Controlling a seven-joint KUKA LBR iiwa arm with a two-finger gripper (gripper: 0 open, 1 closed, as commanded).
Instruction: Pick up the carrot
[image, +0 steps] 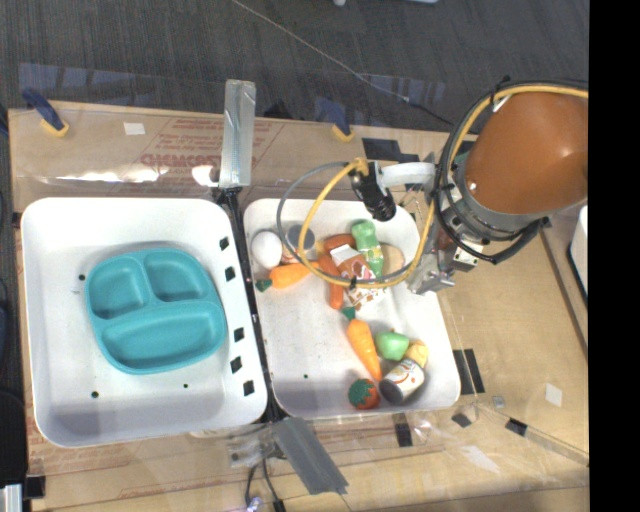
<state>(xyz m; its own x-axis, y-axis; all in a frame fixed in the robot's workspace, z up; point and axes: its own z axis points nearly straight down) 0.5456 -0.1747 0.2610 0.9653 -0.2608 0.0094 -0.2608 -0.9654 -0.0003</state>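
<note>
Two shallow white plastic bins sit side by side on a light wooden bench covered with clear plastic sheet; dark carpet fills the top of the frame. The left bin holds a turquoise divided plate. The right bin holds a heap of toy food: a white egg, a green bottle, a small dark jar. One orange carrot lies in the lower middle of this bin, pointing down right; a second carrot lies at the bin's left wall. The grey arm with the orange band hangs over the upper right corner of the bin. The gripper is at the bin's right edge, and I cannot tell if it is released or clenched.
</note>
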